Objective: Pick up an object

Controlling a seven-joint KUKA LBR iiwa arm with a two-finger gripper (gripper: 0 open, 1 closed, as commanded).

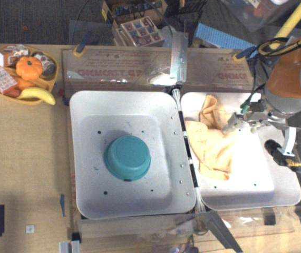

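We found the scene evenly and fairly brightly lit from above, with no hard shadows. The two white bins (87, 109) came out close to overexposed, their floors pale and almost without texture, and a soft shadow lay just under the teal bowl (128, 157). A clear plastic sheet (124, 67) behind the bins caught a milky glare. The dark floor at the top stayed dim and murky. The whole frame was slightly soft and grainy, and small details on the arm (287, 83) were blurred, with straight edges bowing a little near the borders.
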